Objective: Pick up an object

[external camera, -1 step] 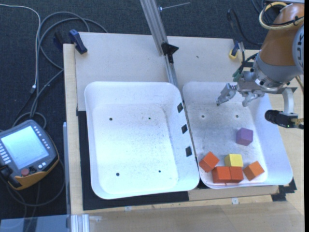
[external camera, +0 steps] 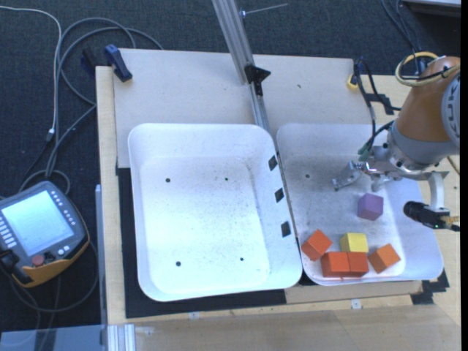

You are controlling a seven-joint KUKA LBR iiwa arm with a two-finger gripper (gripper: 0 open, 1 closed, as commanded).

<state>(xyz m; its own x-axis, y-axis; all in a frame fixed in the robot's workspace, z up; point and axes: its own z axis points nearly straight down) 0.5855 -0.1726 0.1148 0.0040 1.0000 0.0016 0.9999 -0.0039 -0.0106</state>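
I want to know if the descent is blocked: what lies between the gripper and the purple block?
Nothing. In the camera view only bare white floor of the right bin separates the gripper from the purple block.

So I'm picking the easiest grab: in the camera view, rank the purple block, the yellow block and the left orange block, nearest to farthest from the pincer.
From the pincer:
1. Purple block, just below and right of it.
2. Yellow block, further toward the bin's near edge.
3. Left orange block, beside the yellow, leftward; close to the yellow's rank.
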